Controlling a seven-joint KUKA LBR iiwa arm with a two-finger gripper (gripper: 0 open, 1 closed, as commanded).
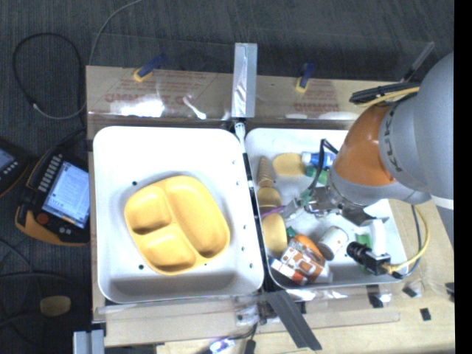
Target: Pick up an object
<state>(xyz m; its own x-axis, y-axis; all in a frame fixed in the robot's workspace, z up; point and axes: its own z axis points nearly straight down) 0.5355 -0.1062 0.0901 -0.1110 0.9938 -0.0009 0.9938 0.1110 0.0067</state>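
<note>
**Gripper low over the crowded right bin, nothing seen in its hold**

The gripper (316, 200) sits over the middle of the right bin (295, 138), under the grey arm (431, 135) and its orange band (363, 152), which enter from the right of the frame. Whether the gripper is wide or closed cannot be told from this angle, and no object is seen in its hold.

The things to pick lie around it in that bin. Just left of it are a small tan lump (269, 196) and, lower, a round tan piece (274, 231). Below it are a white cylinder (332, 239) and an orange and white packet (299, 262) near the bin's lower edge. Above it, toward the bin's upper wall, lie a ribbed tan cone (265, 169), a pale yellow piece (290, 164) and a blue and green item (322, 161), partly hidden by the arm.

The left bin (118, 161) holds a yellow tray (177, 223) with three compartments, tilted a little in the bin.

Both bins rest on a brown board (184, 94), with a metal strip (245, 76) above their shared wall. A blue and yellow clamp (150, 67) grips the board's upper edge. Dark carpet (310, 9) surrounds the bench, and a handheld controller (63, 194) with a lit screen lies at the left of the frame.
</note>
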